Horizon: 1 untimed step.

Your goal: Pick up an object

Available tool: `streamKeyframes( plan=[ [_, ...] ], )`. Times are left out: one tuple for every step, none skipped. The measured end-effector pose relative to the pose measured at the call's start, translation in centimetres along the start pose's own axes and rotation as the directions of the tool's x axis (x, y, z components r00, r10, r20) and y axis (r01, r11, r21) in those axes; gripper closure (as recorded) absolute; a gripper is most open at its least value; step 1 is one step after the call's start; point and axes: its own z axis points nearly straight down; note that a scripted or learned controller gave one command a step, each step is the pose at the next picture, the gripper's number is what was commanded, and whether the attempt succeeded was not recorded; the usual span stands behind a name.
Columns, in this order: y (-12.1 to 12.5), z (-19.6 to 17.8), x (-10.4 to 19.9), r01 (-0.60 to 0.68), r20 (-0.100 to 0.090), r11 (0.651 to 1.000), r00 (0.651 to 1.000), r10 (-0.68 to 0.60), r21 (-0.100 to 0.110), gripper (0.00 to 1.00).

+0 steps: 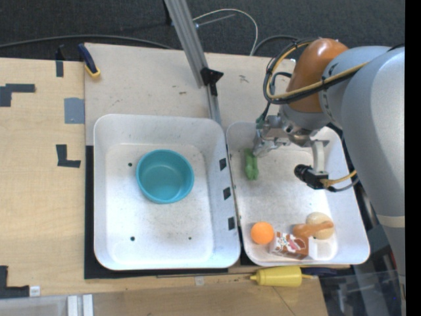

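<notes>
Two white bins fill the middle of the frame: the left bin [105, 176] holds a teal bowl [165, 176], and the right bin [355, 242] holds a green object [251, 165] near its upper left. An orange ball [262, 232], a red-and-white packet [290, 244] and a bread-like piece [314, 228] lie along its lower edge. The gripper [266, 143] hangs just above the green object, and a yellow bottle [279, 277] lies on the bench below the right bin.

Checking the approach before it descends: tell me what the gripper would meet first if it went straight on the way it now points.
Most likely the green object, lying just below the gripper near the right bin's left wall. From this slanted view the height gap is unclear, so it could instead touch the bin floor beside it.
</notes>
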Motion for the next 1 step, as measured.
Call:
streamKeyframes(
  plan=[
    [0.86, -5.51, -0.7, -0.001, -0.001, 1.0, 1.0, 0.001, 0.002, 1.0]
  ],
)
